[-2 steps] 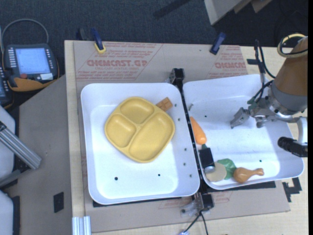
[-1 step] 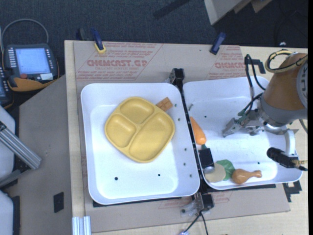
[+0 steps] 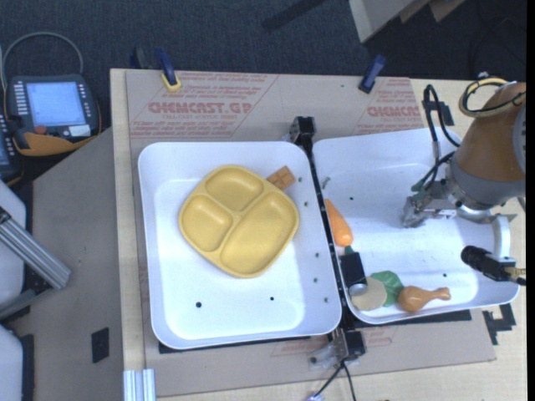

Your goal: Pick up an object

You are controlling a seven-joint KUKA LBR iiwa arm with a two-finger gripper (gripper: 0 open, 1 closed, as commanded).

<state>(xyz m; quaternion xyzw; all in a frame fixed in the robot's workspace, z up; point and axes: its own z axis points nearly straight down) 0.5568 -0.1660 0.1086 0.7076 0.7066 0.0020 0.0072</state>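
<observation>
End effector [image 3: 425, 208] low over right bin [image 3: 393, 161], near its middle; whether open or closed, cannot tell. Nothing visibly held. Orange carrot-shaped piece [image 3: 338, 222] against right bin's left wall. Green piece [image 3: 388, 282], tan round piece [image 3: 370, 295] and drumstick-shaped toy [image 3: 422, 295] clustered at near edge. Yellow divided plate [image 3: 239, 220] in left bin [image 3: 167, 291], small brown block [image 3: 281, 176] at its rim. Desk [image 3: 251, 98] sheet printed "CHEMCAST GP" in red, repeated.

Robotics lab | two white bins [image 3: 159, 249] clamped on a cardboard-covered bench [image 3: 251, 98] | teach pendant [image 3: 52, 111] at 9 o'clock | aluminium framing [image 3: 29, 249] at 8 o'clock | loose cables [image 3: 435, 115]
</observation>
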